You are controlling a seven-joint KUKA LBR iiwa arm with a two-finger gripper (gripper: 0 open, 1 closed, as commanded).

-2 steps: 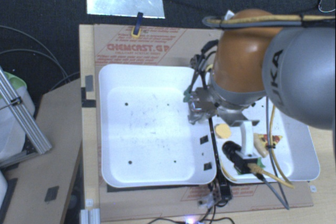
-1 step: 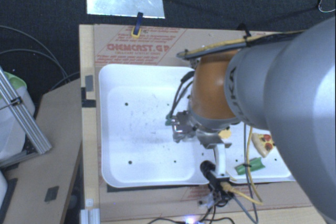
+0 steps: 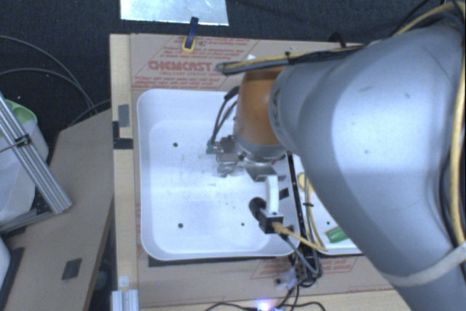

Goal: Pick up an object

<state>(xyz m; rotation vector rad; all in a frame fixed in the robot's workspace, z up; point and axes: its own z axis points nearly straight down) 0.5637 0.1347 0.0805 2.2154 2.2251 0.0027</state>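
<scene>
Where bins meet, arm (image 3: 378,156) low.

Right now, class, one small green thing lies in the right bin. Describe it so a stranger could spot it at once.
Start at the big grey arm that covers most of the right bin. Follow the bin's near rim to the bare white strip below the arm; the small green object lies there, beside the yellow cables. It is the one green patch on that white floor.
</scene>
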